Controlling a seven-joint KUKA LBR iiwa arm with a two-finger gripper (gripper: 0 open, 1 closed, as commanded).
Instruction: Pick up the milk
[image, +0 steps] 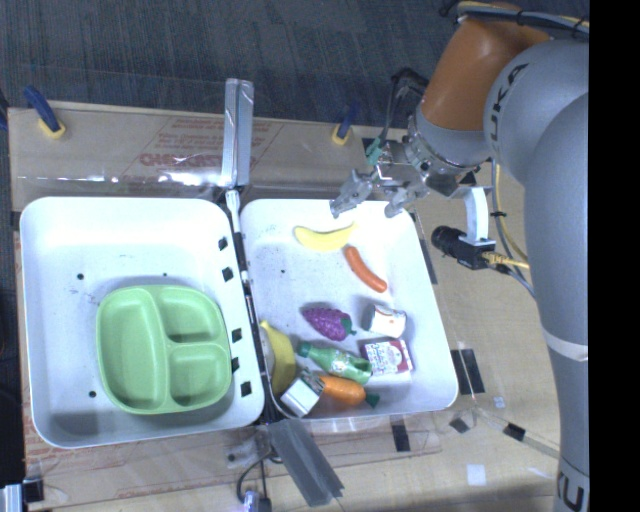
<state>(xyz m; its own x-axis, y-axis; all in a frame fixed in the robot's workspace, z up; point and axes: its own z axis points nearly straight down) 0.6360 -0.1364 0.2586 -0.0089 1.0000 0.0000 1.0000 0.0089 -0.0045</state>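
The milk (388, 356) is a small red-and-white carton lying on its side in the lower right of the right bin (268, 225), close to the bin's near right corner. It looks like a toy carton: probably light, stiff-walled and smooth, so it should not crush but could slide or tip under a glancing touch. Its flat faces suggest pinching across the narrow width of the body, away from the gabled end.

Neighbours crowd it. A green bottle (335, 360) touches its left side, a carrot (343, 390) lies just below that, and a small white cup-like item (386, 321) sits just above. Purple grapes (327, 321) lie up and to the left; a sausage (365, 268) and a banana (323, 236) are farther up the bin. The carton's right side, towards the bin wall, looks the freest.

The gripper (372, 197) hovers at the upper rim of that bin, well apart from the milk, its two fingers spread and empty. The left bin holds a green divided tray (165, 347).
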